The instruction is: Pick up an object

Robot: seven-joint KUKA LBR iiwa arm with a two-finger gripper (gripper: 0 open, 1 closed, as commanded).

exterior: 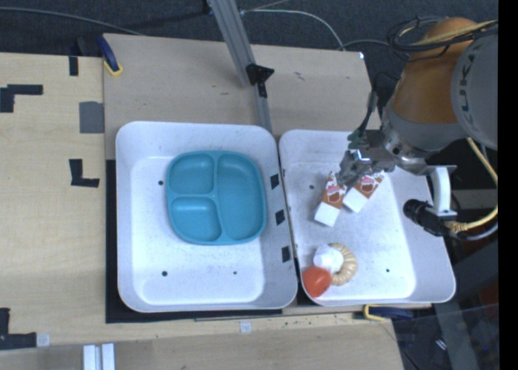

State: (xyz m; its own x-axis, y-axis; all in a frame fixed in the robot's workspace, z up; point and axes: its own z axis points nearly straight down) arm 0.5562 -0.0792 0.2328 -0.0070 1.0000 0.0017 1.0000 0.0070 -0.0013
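In the right bin point(405, 275) lie two small white-and-brown cartons side by side: one point(331, 202) at the left, one point(362, 193) at the right. My gripper point(354, 171) hangs right above them, its tips close to the cartons' upper ends. Near the bin's front edge are a red tomato-like piece point(316, 281) and a white and tan ring-shaped piece point(338, 262), touching each other.
The left bin point(137, 279) holds a blue divided plate point(216, 197). A grey pole point(231, 20) slants in from the top toward the wall between the bins. A black cable fitting point(422, 213) sits at the right bin's right rim.
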